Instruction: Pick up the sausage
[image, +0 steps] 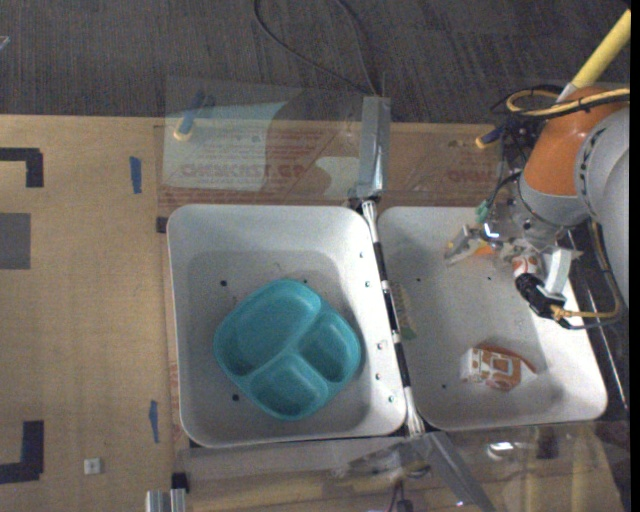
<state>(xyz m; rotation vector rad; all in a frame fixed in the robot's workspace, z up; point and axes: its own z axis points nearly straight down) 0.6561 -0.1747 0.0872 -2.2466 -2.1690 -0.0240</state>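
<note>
While the arm (585, 170) reaches in over the right bin (440, 400), its claw (470, 245) sits above that bin's far part, near the back wall. Too blurred to read: cannot tell if the claw is released or clenched, and nothing is visibly between its tips. Sausage (497, 367) = the small orange-brown item with pale patches, lying on the right bin's floor toward the near right corner, well apart from the claw. Its long axis runs roughly left-right across the bin; which end is which can't be made out. Count: one sausage, one arm, one claw, two white bins side by side on the surface (80, 330). Left bin (190, 240) holds one teal plate (288, 348) with three compartments, sitting flat near the bin's middle.
</note>
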